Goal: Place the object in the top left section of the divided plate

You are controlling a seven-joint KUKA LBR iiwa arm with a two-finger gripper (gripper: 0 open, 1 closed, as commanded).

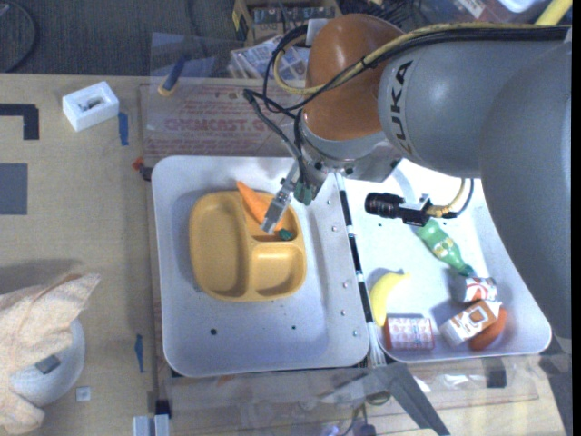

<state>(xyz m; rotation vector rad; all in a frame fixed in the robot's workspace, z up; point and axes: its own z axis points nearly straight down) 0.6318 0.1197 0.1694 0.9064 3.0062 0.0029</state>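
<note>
A yellow divided plate (207, 243) lies in the left bin (263, 343), with one long section on its left and two smaller ones on its right. An orange carrot (251, 200) with a green end (287, 234) lies slanted across the plate's upper right section, its tip over the rim. My gripper (274, 223) reaches down from the upper right and stands right at the carrot's lower end, over that same section. Whether it grips the carrot is unclear.
The right bin (508, 252) holds a green bottle (443, 243), a banana (388, 291), a pink can (410, 331), a small carton (470, 322) and a red-and-white packet (480, 289). A white box (90, 105) sits on the bench at far left.
</note>
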